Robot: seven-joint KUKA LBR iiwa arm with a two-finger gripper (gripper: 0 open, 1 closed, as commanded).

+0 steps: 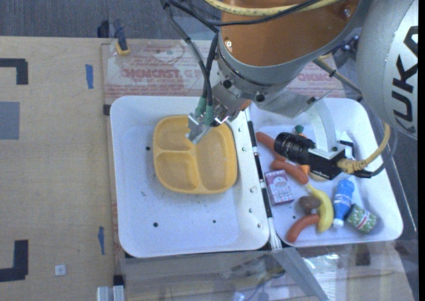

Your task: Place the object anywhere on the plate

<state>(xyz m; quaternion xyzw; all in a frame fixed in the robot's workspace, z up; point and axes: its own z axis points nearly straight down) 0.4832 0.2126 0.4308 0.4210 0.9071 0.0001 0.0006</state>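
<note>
Which object was meant for the plate could not be told. A small green patch (211,115) sat at the two-finger gripper (201,125), just above the yellow three-compartment plastic plate (196,163); it could have been cargo or part of the tool, and whether the gripper was open or closed could not be told.

The plate lay in the left white bin (133,226). The right white bin (385,226) held a yellow toy banana (324,206), an orange toy sausage (302,225), a small red box (280,187) and a blue bottle (342,199). All of these were probably light, stiff and smooth, and best pinched across the middle.
</note>
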